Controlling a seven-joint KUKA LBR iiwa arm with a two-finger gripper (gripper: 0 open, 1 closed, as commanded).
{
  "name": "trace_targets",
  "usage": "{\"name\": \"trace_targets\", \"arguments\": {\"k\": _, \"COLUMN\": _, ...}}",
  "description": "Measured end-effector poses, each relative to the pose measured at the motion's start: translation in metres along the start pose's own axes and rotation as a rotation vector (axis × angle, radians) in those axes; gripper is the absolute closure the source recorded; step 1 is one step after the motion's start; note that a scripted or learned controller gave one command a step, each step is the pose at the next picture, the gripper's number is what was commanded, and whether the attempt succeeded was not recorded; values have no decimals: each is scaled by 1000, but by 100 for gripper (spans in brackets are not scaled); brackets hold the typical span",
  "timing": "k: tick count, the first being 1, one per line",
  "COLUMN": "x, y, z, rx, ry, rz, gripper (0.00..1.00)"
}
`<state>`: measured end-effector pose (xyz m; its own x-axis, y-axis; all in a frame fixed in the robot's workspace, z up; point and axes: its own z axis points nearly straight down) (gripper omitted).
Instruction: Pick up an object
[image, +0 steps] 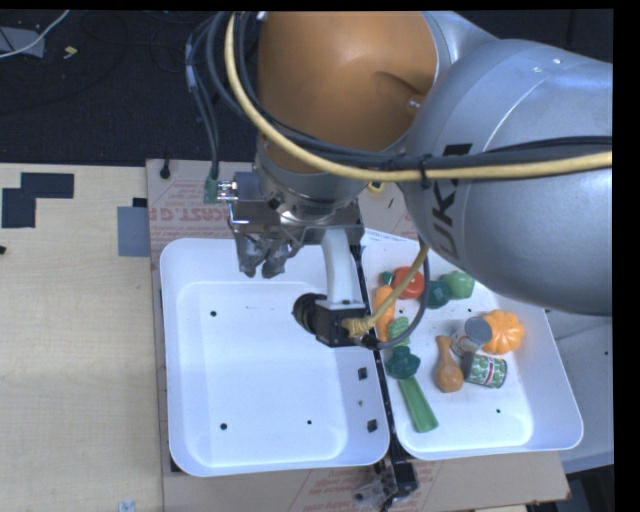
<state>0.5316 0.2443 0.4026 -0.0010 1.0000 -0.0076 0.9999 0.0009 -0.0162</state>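
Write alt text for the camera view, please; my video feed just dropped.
The grey arm's gripper hangs over the far edge of the left bin, nothing visible between its fingers. The right bin holds a cluster of toy food, including a small can and a green piece.

Grey arm (500, 170) reaching from right, end effector (264, 262) pointing down, fingertips close together.
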Motion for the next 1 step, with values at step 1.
{"name": "trace_targets", "arguments": {"k": 1, "x": -5, "y": -22, "z": -121, "rx": -23, "ry": 11, "rz": -1, "gripper": 100}}
